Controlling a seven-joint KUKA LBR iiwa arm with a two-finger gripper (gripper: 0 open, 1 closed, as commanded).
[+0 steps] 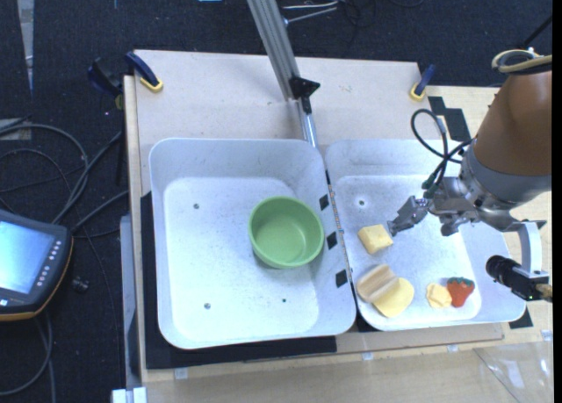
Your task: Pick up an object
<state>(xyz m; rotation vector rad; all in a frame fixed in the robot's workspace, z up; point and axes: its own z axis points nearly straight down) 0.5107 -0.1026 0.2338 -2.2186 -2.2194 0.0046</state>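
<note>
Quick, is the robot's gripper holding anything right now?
Gripper: just above the yellow block in the right bin; cannot be told whether open or closed; nothing seen held.

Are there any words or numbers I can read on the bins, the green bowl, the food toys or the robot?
None can be read.
Round green plastic bowl in the left white bin: plain, no writing.
Yellow block-shaped toy and red strawberry toy in the right white bin: no labels.
Grey handheld screen device at the left edge: the display glows, but anything on it is too blurred to read.
</note>
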